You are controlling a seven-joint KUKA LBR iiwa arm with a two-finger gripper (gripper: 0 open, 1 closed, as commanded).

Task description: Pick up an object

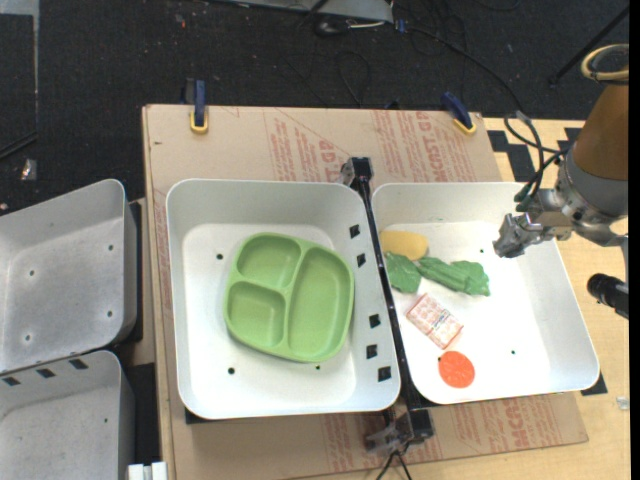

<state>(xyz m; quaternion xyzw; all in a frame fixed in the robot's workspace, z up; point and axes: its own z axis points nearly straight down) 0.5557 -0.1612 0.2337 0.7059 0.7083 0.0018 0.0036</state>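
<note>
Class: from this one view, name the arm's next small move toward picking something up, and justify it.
Probably shift the gripper left and down over the green toy. It sits at the right bin's upper right, holding nothing, and that toy lies nearest, beside the yellow piece.

A brown board (270, 138) printed with red lettering lies under the two white bins, and everything else sits around it. Two yellow-tipped clamps grip its far edge, one (199, 108) near the left corner and one (459, 114) toward the right. Left of the board lie grey perforated trays (60, 258) (stacked, apparently). Beyond its far edge, cables (440, 18) trail over dark floor.
</note>
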